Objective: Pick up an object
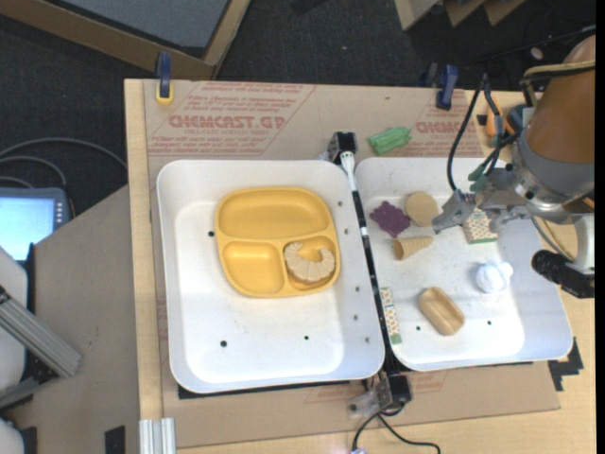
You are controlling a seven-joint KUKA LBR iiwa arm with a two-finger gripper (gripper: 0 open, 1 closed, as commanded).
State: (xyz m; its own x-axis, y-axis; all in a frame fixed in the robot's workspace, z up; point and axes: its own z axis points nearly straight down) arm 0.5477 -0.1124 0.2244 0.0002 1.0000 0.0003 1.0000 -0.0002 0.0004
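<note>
Arm [558, 112] enters from the right, over the right bin [529, 343]. Pincer [463, 211] sits low over that bin's upper middle, pointing left. Whether it is open or closed cannot be told from this angle; nothing is seen between its tips.

Items in the right bin, relative to the pincer:
- Tan round piece [422, 206]: just left of the tip, very close; contact cannot be confirmed.
- Purple piece [388, 218]: further left, beside the tan round piece.
- Cone [412, 246]: below-left, lying on its side, near the purple piece.
- Patterned card [479, 228]: just below-right, partly under the pincer body.
- White lump [491, 276]: below, slightly right, apart from the pincer.
- Bread roll [440, 310]: well below, toward the bin's front, lying at a slant.

Left bin [189, 282]: well left of the pincer. Holds a yellow tray [269, 216] with three compartments; a pale round item [307, 261] lies in the lower right compartment.

Outside the bins: green piece [388, 140] on the counter [236, 121], above-left of the pincer, just beyond the right bin's top edge. Black cable [463, 130] runs down along the arm toward the wrist.
</note>
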